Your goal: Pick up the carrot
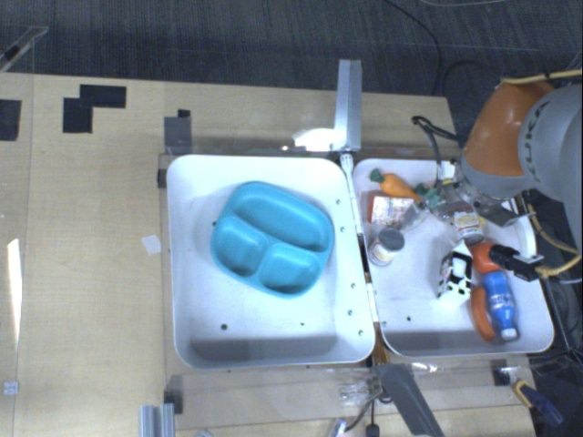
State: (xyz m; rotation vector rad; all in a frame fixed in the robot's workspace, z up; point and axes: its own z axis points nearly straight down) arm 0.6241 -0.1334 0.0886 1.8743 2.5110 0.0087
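looking at the carrot [397, 186], you are seeing it lying in the far left corner of the right bin [410, 309], orange body with a bit of green at its right end, free of the arm. so the pick is not done yet: nothing is lifting it. the gripper [444, 198] is hanging just beside the carrot's green end, low over the bin's far side, and you cannot tell how wide its fingers are standing or whether they are closing on anything. a packet [392, 211] is sitting just in front of the carrot, a small can [390, 240] nearer you, and a blue bottle [499, 305] well apart at the right. the blue tray [271, 237] is resting in the left bin [196, 326]. reaching, closing and lifting are all seeming left to do.
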